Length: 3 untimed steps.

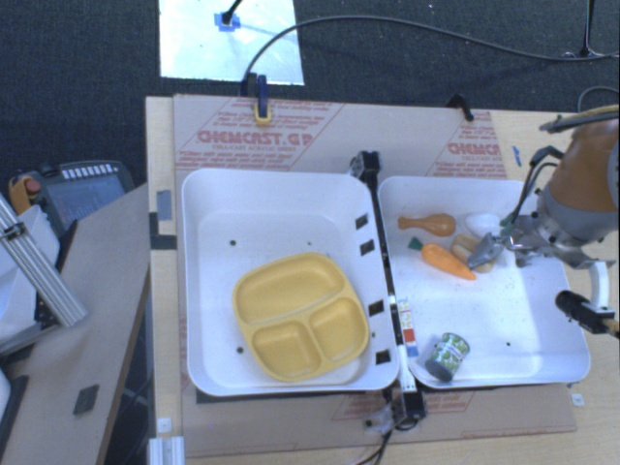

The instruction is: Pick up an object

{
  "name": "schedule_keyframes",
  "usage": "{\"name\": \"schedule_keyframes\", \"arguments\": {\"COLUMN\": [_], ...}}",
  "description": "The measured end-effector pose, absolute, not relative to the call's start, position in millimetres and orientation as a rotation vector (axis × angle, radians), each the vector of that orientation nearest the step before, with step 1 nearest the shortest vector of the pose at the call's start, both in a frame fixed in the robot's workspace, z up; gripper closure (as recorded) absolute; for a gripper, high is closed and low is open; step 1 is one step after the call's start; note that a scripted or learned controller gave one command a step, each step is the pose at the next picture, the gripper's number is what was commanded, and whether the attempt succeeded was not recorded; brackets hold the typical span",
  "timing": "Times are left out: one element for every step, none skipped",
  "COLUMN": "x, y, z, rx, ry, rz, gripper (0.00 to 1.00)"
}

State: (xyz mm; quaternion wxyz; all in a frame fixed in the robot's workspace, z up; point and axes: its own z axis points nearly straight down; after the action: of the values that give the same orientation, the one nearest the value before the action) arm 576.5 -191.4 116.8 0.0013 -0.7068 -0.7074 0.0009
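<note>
The right bin (542, 356) holds several small items. An orange carrot (449, 261) lies near its left wall, with a tan drumstick (427, 224) just behind it. A white piece (481, 223) and a tan piece (466, 247) sit close together to the right of the carrot. A green and grey can (447, 356) lies on its side near the front left corner. My gripper (487, 251) reaches in from the right, low over the tan piece and next to the carrot's right end. Nothing visibly hangs from it.
The left bin (213, 260) carries a yellow divided plate (301, 314). A black divider strip (383, 269) with clips runs between the bins. The arm's orange band (593, 168) and wrist hang over the right bin's far right side. A wooden bench (92, 289) stands to the left.
</note>
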Motion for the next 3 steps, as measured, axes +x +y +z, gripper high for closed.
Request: {"name": "schedule_keyframes", "arguments": {"x": [579.6,578.6,582.3], "y": [-193.4,-191.9,-197.9], "z": [87.4,96.6,160.2], "rx": [-2.229,-2.224,-2.223], "ry": [-2.229,-2.227,-2.231], "rz": [-0.006,-0.004,-0.006], "gripper": [0.00,1.00,1.00]}}
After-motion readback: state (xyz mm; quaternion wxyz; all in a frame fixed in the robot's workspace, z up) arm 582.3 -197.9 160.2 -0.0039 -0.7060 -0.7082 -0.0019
